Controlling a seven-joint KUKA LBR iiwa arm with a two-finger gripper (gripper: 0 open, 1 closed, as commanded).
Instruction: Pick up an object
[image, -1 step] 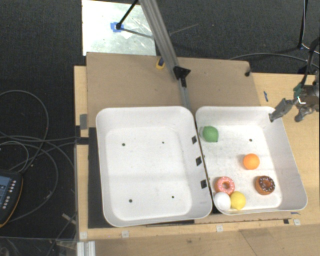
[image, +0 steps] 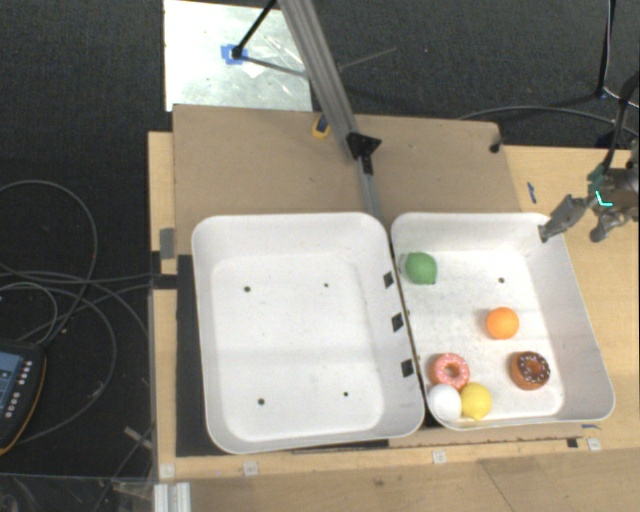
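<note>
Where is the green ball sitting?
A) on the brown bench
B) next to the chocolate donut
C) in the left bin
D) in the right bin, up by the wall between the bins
D: the green ball lies in the right bin, close to the divider, far from the chocolate donut.

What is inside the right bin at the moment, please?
Inside the right bin: a green ball, orange ball, pink donut, brown donut, white ball and yellow ball. Nothing looks covered.

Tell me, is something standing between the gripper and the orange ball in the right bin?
Nothing visible does. The gripper sits at the right bin's upper right corner, and only bare bin floor separates it from the orange ball.
</note>
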